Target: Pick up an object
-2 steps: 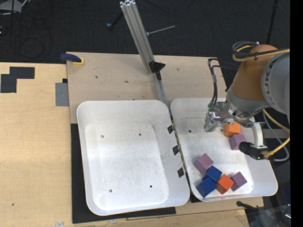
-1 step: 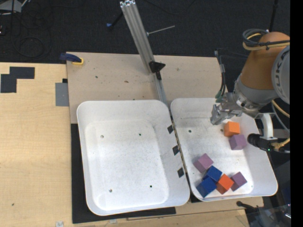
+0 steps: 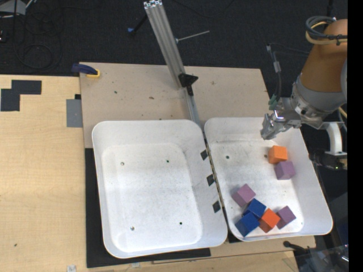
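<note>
Landmark: right bin (image 3: pixel 317 205). Arm (image 3: pixel 322 67) comes in over the bin's far right corner, hand (image 3: pixel 269 131) hanging above the bin's far edge area, nothing visible between its tips. Can't tell if the hand is apart or together, too small and dark.

Orange cube (image 3: pixel 278 154) lies in the bin's far right part, just below and slightly right of the hand, near it but apart. Purple cube (image 3: pixel 285 170) touches the orange cube on its near side.

Near end of the right bin: cluster of lone purple cube (image 3: pixel 244 195), two blue cubes (image 3: pixel 251 216), second orange cube (image 3: pixel 269 220), small purple cube (image 3: pixel 286 215), packed close, well apart from the hand.

Left bin (image 3: pixel 113 152) sits beside the right bin on the tabletop (image 3: pixel 136 95).
</note>
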`<state>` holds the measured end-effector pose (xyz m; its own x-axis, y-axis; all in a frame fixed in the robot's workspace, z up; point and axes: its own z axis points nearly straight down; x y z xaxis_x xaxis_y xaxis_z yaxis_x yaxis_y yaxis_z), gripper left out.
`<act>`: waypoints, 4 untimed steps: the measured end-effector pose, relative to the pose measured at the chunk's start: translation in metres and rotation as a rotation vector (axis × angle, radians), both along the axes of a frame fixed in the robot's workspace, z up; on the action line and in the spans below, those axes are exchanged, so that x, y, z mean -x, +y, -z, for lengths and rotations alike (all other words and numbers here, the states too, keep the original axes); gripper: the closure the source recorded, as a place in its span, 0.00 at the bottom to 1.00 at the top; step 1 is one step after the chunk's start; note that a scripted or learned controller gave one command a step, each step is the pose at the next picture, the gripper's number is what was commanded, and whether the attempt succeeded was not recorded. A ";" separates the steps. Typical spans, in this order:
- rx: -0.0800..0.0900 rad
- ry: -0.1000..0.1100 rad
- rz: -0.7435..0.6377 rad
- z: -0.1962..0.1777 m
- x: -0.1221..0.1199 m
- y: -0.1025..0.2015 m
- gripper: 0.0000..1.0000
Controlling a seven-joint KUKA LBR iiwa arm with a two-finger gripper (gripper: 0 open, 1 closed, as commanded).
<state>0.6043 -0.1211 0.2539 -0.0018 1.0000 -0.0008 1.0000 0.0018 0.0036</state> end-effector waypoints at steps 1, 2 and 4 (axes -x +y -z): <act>-0.002 0.004 -0.002 -0.004 -0.014 0.047 1.00; -0.002 0.004 -0.002 -0.002 -0.030 0.092 1.00; -0.002 0.007 -0.002 0.007 -0.039 0.192 1.00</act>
